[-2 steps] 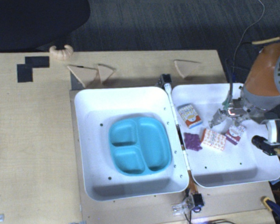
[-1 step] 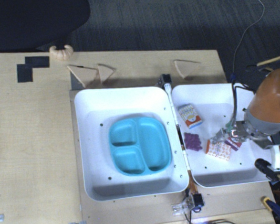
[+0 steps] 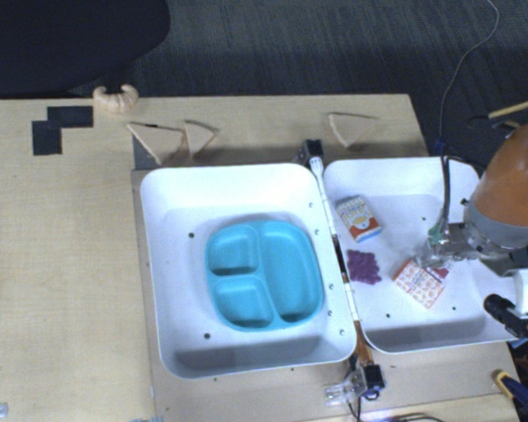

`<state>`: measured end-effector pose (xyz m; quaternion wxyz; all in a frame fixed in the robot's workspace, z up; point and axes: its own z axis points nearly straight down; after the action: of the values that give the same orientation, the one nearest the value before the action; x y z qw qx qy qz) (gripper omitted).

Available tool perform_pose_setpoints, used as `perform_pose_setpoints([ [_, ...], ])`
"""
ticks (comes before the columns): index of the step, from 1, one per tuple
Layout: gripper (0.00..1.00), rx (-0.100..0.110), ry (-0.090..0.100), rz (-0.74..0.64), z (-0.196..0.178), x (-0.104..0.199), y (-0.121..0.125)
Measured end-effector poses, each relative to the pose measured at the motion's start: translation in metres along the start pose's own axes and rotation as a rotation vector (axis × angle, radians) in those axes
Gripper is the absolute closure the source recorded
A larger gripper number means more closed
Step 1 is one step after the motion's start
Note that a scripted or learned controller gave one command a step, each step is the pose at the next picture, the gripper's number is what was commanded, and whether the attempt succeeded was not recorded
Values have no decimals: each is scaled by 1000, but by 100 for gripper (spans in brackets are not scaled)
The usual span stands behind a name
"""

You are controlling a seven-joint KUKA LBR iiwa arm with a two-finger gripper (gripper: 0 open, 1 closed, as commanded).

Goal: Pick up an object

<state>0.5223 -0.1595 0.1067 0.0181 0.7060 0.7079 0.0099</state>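
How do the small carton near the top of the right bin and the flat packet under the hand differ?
The carton is a boxy, mostly white pack with orange and blue print; the packet is flat, with a fine red-and-white pattern. The carton lies apart from the hand, toward the back of the right bin; the packet lies nearer the front, right under the hand. Both are small, lie tilted to the bin's walls, and rest on the same bin's floor.
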Motion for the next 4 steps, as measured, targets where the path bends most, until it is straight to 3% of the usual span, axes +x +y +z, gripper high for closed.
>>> perform_pose_setpoints([
  [1,100,35,10,-2,-9,-47,55],
  [2,100,32,12,-5,-98,23,139],
  [3,100,33,9,-1,-147,-49,153],
  [4,100,37,13,-5,-106,34,152],
])
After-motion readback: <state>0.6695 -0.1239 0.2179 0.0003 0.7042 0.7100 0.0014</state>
